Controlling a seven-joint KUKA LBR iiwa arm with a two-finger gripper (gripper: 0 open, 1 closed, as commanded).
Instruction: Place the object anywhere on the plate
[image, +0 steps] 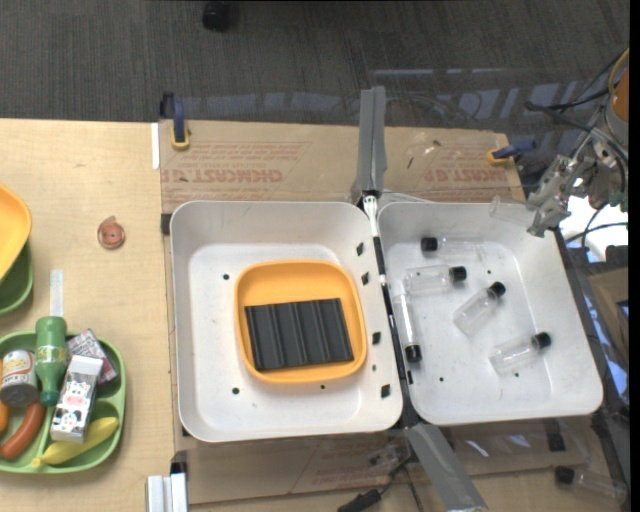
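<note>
Nearest, an orange plate (300, 279) with a black ridged slab (299, 333) sits in the left bin (200, 330). Clear vials (478, 307) lie scattered in the right bin (560, 390). End effector (548, 208) hovers above its far corner, grip state unclear.

Left bin (200, 330): orange plate (300, 285) in middle, black ridged block (300, 333) covers most of plate. Bare white floor all round plate, room to come down there.
Right bin (570, 380): clear vials with black caps (478, 305) lie spread about, gaps between them; front strip bare.
Gripper (548, 205) sits over right bin's far right corner.
</note>
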